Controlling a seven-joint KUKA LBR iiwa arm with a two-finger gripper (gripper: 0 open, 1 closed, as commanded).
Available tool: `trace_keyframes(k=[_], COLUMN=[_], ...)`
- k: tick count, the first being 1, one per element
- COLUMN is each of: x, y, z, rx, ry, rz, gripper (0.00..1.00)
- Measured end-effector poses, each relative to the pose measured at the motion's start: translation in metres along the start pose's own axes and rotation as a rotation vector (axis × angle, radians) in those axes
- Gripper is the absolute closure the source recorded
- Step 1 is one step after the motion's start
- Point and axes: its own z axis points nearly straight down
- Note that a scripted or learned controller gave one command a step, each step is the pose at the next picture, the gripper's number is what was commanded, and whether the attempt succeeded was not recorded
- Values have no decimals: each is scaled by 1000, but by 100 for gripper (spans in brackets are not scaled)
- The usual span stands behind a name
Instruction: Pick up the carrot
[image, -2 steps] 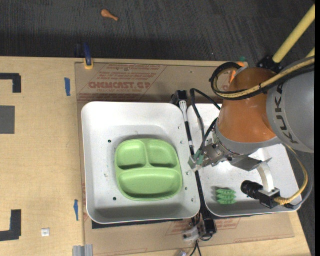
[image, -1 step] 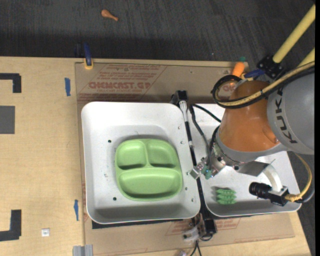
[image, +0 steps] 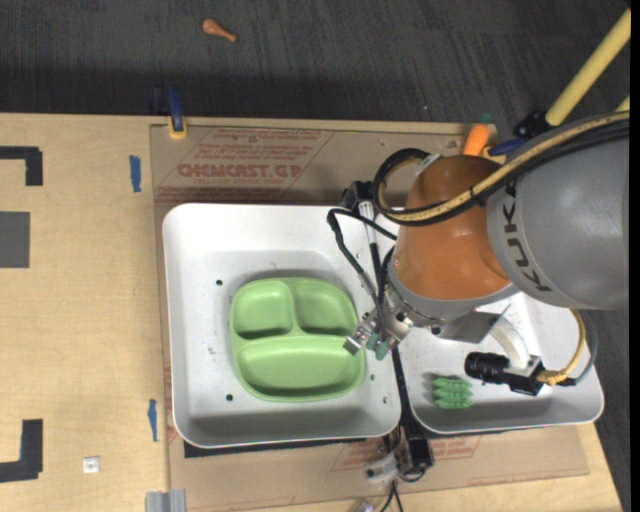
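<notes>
A: Carrot?
B: Best guess – the small orange tapered piece on the dark floor, off the bench, well away up-left of the claw. Its long axis slants down to the right.
A: Claw state?
B: Can't tell how open it is – it hangs by the green tray's right edge.

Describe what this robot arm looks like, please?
The arm is bulky, rounded and grey, with dark lettering on its shell and a wide orange band above the wrist. Black and yellow cables loop around it. Its small metallic tool has green tips.
</notes>
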Motion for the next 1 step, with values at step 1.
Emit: trace_keyframes(k=[1], x=[-17], y=[-24], z=[-62], rx=[-1], ry=[-2], rz=[-283], gripper=[100])
